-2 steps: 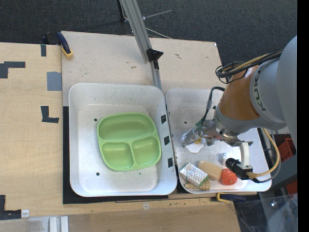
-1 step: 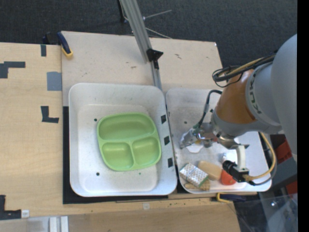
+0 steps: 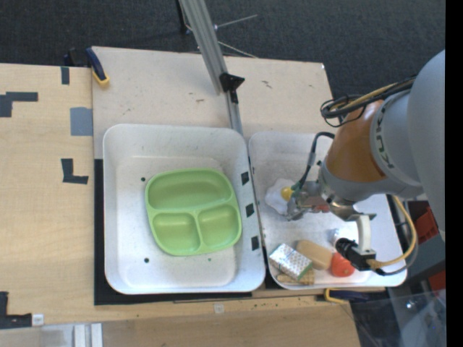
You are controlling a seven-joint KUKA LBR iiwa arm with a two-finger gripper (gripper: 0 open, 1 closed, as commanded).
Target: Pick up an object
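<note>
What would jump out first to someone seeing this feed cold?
Probably the green divided plate, lying alone in the left bin. Next the big grey and orange arm reaching into the right bin, its gripper low by a crumpled white object. Along that bin's near edge sit a patterned packet, a tan block and a red piece.
</note>
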